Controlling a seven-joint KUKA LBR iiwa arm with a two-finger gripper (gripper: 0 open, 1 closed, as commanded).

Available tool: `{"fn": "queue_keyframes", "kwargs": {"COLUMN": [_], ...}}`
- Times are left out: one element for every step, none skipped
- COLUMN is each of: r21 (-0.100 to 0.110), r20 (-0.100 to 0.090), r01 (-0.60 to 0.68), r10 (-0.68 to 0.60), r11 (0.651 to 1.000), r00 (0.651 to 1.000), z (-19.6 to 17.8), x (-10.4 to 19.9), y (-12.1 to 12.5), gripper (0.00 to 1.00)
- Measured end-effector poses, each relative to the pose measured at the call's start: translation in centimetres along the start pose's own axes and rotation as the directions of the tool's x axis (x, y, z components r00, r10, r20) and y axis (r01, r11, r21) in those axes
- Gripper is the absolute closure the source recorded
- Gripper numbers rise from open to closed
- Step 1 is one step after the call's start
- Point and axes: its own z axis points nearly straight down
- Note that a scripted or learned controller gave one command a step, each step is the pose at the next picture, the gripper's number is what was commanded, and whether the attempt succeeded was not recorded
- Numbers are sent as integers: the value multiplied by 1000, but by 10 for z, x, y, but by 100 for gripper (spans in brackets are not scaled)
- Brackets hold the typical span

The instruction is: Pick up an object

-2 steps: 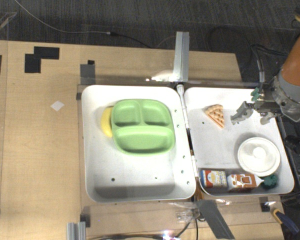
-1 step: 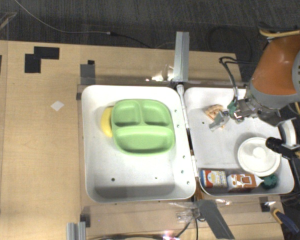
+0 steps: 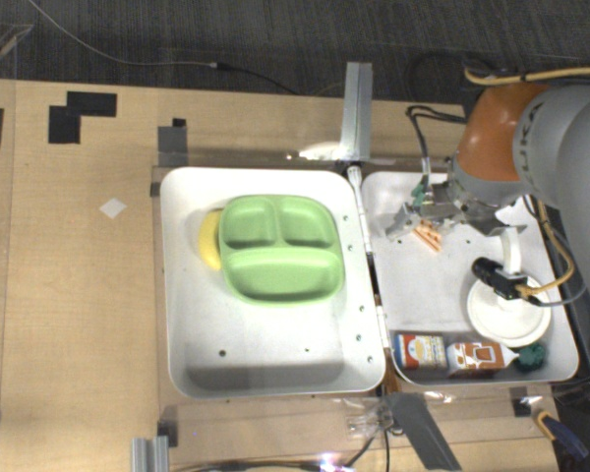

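You are looking down on a pale wooden bench (image 3: 79, 264) that is carrying two white bins side by side, with dark carpet running behind it.

The left bin (image 3: 265, 362) is holding two things. One green plate (image 3: 278, 247), divided into three compartments, is sitting right way up toward the far end. One yellow thing (image 3: 208, 241) is poking out from under the plate's left edge, and it is mostly covered, so you are not getting enough of it to name it.

The right bin (image 3: 413, 303) is holding four loose things:
- One orange piece (image 3: 430, 237) is lying on the far left part of the bin floor.
- One white dish (image 3: 501, 321) is sitting toward the right wall.
- One carton (image 3: 448, 354) is lying on its side along the near wall.
- One dark green thing (image 3: 533, 357) is sitting in the near right corner, just beside the carton's end.

The arm (image 3: 560, 155) is reaching in over the bin's far right corner. The gripper (image 3: 420, 217) is hanging low over the far left part, just beside or touching the orange piece. That placement is suggesting the orange piece is the target, since it is lying apart from the walls and from the other things and is offering the clearest approach.

From this angle you cannot tell whether the gripper is open or closed, or whether the piece is in its grasp. You should not be counting it as picked.
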Motion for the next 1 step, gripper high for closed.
{"fn": "queue_keyframes", "kwargs": {"r21": [9], "r20": [-3], "r01": [136], "r10": [-136], "r11": [991], "r00": [991], "z": [-59], "x": [-40], "y": [35], "gripper": [0]}}
